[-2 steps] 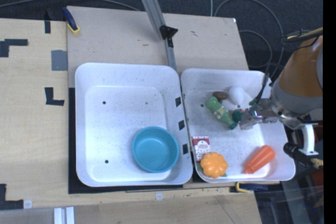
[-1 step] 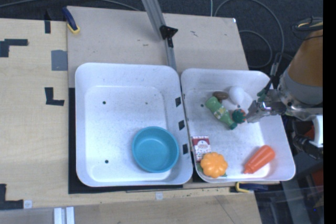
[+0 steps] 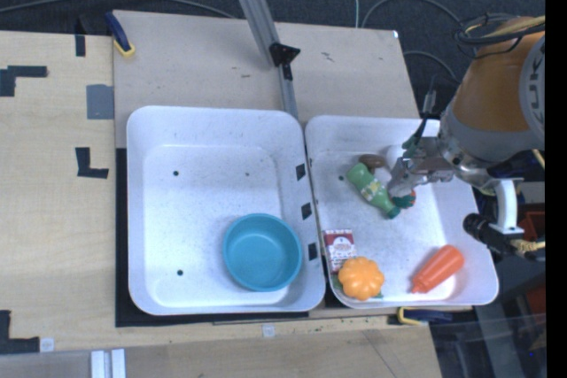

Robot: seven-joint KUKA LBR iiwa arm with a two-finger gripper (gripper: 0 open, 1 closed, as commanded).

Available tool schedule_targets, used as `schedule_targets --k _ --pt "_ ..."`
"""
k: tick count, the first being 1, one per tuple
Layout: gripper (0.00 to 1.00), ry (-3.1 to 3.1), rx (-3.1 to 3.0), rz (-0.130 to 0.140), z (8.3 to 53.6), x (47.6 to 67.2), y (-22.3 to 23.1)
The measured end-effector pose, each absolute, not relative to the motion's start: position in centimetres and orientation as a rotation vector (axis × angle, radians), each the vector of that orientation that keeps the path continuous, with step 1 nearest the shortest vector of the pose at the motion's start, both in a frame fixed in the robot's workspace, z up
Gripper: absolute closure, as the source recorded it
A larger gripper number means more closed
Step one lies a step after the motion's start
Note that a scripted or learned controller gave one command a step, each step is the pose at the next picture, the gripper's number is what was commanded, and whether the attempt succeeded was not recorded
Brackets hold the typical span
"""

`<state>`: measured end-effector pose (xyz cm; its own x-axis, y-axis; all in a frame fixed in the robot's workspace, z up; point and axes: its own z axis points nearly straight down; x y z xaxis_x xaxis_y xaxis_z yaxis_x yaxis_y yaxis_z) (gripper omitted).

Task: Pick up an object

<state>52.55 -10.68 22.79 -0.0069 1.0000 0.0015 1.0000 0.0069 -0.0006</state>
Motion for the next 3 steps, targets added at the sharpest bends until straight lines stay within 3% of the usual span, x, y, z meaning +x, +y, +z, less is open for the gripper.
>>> schedule_targets --k 1,3 --pt "1.00 -2.226 -2.212 0.001 22.1 52.8 -5.7" --pt "1.00 -2.227 -2.213 0.001 22.4 55.1 2.8"
